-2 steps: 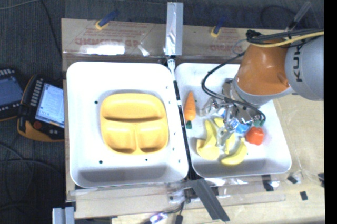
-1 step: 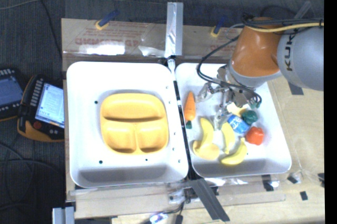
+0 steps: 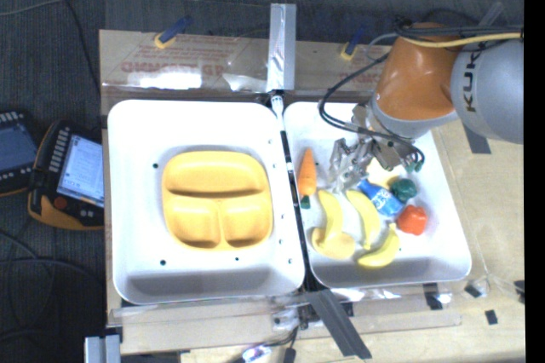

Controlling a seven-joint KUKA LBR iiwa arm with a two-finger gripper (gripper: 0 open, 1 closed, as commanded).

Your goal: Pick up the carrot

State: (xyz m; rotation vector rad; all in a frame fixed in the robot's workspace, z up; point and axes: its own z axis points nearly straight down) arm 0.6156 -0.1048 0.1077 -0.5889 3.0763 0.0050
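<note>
Two white bins sat side by side on the tabletop (image 3: 128,46). Left bin (image 3: 136,267) held a yellow divided tray (image 3: 218,198), lying flat near its middle. Right bin (image 3: 451,259) held the clutter.

Carrot (image 3: 306,172) lay against the right bin's left wall, long axis running roughly toward and away from the camera, green stub at its near end. It was just beside the dividing rim between the bins. Nothing gripped it.

Bananas (image 3: 358,227), a yellow bunch, lay near the bin's centre, just below and to the right of the carrot; whether the two touched could not be told. A blue-and-white packet (image 3: 381,197) sat beside the bananas, partly under the arm's tooling. A small green item (image 3: 403,188) and a red-orange item (image 3: 412,221) lay toward the bin's right side, close together.

Arm reached in from the right, orange band (image 3: 415,80) over the bin's far right corner. Gripper (image 3: 349,165) hung over the bin's upper middle, to the right of the carrot and apart from it. Metal parts there were cluttered; the state of its closure could not be told. Nothing was seen held.

A handheld pendant (image 3: 68,178) rested on the floor left of the bench.
</note>
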